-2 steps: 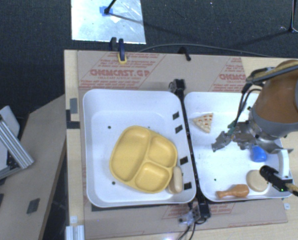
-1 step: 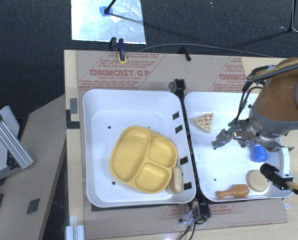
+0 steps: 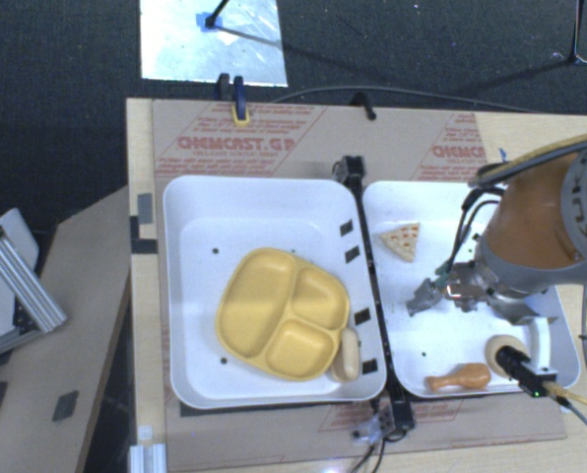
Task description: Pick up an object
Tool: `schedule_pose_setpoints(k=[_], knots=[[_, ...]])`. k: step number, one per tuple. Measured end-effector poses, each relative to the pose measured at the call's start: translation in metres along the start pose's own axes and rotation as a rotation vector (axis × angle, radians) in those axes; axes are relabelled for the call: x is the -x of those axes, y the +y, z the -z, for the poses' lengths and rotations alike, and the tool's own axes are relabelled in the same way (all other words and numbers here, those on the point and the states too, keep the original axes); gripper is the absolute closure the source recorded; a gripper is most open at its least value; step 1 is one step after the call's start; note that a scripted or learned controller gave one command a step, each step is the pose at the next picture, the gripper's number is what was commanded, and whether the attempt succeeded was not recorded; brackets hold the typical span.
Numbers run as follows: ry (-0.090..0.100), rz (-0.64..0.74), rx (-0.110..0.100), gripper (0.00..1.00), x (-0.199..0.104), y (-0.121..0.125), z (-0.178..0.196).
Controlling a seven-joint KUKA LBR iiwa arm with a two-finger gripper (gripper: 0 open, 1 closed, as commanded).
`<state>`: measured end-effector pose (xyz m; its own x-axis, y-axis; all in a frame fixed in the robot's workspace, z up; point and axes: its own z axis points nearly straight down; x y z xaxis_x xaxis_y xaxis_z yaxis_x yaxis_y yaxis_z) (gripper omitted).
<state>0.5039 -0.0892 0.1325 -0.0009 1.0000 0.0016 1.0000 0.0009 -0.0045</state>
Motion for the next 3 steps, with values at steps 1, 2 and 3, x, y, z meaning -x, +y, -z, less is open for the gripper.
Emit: schedule_pose_setpoints(k=[1, 2, 3], knots=[[0.0, 0.0, 0.003, 0.0, 0.0, 0.0, -0.051], [-0.001, 0.001, 0.007, 1.0, 0.0, 0.002, -0.037], [-0.002, 0.003, 0.01, 1.0, -0.001, -0.005, 0.009]])
